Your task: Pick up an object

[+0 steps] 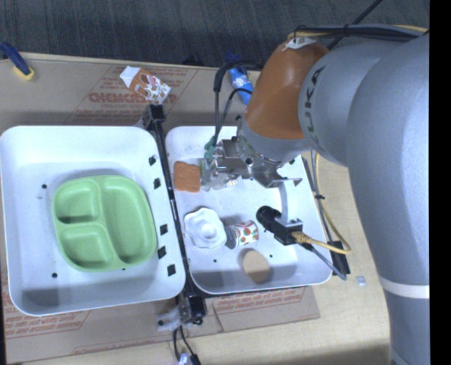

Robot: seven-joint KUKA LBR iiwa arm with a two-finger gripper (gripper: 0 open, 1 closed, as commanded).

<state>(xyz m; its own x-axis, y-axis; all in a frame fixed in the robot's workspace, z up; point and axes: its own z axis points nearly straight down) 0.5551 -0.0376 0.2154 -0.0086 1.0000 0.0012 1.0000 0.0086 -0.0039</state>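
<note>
My gripper (216, 170) hangs low over the upper left part of the right bin (305, 276), under the arm's orange band. Right beside it on the left lies an orange-brown toast-like piece (185, 176), touching or nearly touching the gripper's tip. Lower in the same bin sit a white lumpy object (204, 228), a small red-and-white cup (246, 233) on its side, and a tan round piece (255, 265) near the front wall. The arm hides the bin's upper right part.
The left bin (20, 166) holds a green divided plate (102, 220). A small printed packet (145, 86) lies on the cardboard behind the bins, and a blue clamp (16, 59) sits at the far left corner.
</note>
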